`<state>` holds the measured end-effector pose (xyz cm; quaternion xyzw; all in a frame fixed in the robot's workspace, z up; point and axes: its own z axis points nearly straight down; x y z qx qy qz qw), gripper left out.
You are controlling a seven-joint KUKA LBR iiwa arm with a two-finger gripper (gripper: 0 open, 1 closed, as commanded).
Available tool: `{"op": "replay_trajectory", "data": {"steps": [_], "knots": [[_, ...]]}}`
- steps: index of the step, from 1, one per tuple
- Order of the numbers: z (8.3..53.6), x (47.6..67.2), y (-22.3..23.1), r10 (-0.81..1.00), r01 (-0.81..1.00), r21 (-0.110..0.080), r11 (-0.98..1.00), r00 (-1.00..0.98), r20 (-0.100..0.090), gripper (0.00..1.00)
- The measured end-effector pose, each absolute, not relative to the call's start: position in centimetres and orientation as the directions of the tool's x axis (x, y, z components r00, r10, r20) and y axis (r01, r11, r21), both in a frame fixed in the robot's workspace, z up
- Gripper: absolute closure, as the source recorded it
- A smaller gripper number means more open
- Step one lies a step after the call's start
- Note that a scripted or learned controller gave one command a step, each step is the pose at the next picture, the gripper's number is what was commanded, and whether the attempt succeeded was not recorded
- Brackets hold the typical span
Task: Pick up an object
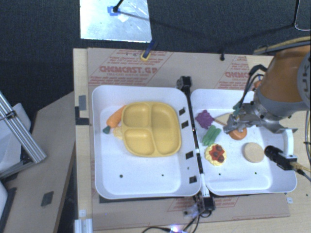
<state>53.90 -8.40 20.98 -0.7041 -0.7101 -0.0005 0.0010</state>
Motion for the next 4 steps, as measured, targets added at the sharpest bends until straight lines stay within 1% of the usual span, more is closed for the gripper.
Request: {"op": "replay_trajectory", "data": {"steps": [1,2,3,4], "knots": [[20.5,52.7,-2.8,1.000,1.000,-0.001,0.009,-0.009,0.002,1.00],[21.6,51.0,3.3,1.000,1.000,0.000,0.011,-0.011,0.003,1.00],[22.3,48.3,7.7,1.000,1.000,-0.001,0.010,-0.010,0.003,1.00],[23.3,49.2,6.6,1.000,1.000,0.001,0.001,-0.001,0.000,1.00]]}}
